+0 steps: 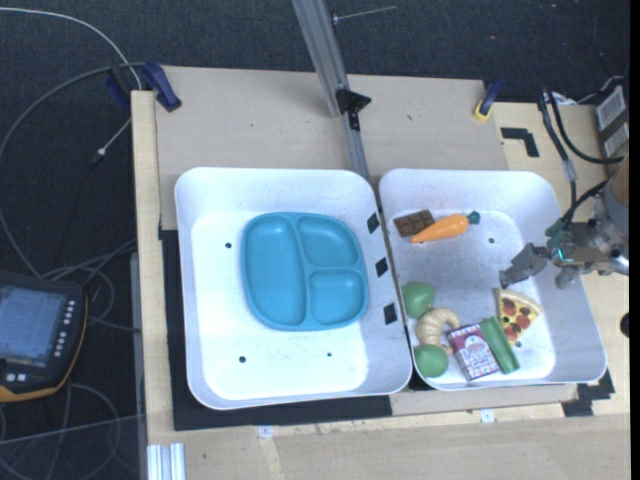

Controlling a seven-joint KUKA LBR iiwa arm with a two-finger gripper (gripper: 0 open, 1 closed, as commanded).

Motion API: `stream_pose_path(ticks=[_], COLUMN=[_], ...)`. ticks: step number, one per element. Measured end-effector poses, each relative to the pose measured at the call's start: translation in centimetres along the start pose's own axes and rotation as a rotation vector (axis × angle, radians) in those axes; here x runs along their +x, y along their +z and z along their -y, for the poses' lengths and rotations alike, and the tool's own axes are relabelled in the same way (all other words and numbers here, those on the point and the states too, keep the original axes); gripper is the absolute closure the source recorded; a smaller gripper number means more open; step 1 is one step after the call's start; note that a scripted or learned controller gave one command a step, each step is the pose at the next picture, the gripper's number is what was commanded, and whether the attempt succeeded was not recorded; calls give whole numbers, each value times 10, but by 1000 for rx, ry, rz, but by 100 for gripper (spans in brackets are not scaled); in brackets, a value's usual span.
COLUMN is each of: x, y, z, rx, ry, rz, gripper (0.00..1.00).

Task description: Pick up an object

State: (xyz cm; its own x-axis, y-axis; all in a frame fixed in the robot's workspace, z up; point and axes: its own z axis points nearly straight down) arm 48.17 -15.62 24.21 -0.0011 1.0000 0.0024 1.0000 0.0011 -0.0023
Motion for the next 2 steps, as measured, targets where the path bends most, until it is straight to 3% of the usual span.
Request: stream_pose_path(ticks=[1,2], x=[0,0], y=[0,63], z=[0,-1], rx=[0,6], ry=[0,1], rz=[0,-1], gripper=[0,0])
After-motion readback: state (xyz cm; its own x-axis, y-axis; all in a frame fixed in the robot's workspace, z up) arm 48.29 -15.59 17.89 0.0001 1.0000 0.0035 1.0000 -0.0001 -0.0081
